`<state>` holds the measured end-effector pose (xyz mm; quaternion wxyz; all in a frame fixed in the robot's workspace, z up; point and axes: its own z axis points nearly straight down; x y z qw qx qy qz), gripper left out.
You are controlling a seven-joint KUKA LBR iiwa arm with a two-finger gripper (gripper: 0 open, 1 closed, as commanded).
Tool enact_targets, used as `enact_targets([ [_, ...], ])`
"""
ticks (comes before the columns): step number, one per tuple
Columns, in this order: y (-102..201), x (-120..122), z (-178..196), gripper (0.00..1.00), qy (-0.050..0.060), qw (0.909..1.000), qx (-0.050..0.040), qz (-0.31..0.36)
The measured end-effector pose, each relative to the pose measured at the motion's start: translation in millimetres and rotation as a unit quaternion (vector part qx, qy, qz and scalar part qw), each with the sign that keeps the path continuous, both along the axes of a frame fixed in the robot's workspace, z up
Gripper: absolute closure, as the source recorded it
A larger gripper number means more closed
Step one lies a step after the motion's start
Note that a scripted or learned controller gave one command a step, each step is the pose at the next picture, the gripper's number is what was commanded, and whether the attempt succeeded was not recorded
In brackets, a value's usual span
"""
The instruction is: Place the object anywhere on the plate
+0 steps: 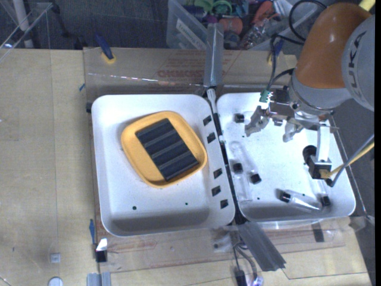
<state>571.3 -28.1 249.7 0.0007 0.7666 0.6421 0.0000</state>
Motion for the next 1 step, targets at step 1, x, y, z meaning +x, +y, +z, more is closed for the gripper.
enact_targets([
  [1, 48.6, -25.6, 15.2, 0.0, 0.003, 0.9995, 0.0007, -0.032],
])
